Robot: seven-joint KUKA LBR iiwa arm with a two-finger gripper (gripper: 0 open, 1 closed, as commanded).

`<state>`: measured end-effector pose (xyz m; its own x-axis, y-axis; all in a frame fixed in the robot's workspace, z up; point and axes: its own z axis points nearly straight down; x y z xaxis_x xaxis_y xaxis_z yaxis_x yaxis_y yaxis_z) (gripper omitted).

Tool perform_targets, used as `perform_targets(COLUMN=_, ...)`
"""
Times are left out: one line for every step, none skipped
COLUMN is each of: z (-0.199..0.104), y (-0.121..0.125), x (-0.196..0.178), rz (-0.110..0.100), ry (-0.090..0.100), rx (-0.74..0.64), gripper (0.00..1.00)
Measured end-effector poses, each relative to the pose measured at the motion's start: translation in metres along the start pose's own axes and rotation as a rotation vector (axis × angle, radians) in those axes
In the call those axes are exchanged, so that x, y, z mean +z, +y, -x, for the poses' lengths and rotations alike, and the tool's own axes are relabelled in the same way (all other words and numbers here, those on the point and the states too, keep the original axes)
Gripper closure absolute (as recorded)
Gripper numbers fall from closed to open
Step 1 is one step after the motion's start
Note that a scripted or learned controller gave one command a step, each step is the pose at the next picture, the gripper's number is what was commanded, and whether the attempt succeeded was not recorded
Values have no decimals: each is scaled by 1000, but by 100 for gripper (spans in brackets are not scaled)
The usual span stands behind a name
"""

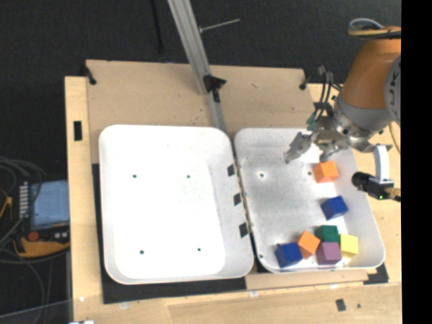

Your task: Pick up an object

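My gripper [310,154] hangs over the far part of the right bin [280,201], its fingers spread and open with nothing between them. An orange cube [326,172] lies just below and to the right of the fingertips. A blue cube [333,207] sits further toward the front. Clustered in the bin's near right corner are a green cube [329,233], a yellow cube [349,244], a purple cube [329,252], a second orange cube [309,242] and a second blue cube [289,254].
The left bin [108,144] lies beside the right one. A slanted metal rail [192,46] rises from the back between the bins. A black fitting [370,181] juts out at the right bin's right rim. A blue device with cables [47,208] sits off the bench at left.
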<state>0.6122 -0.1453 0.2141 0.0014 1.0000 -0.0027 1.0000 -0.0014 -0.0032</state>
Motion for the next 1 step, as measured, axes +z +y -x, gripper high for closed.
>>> perform_targets(z=-4, y=6, x=58, rz=-2, ry=1, rx=0, gripper=0)
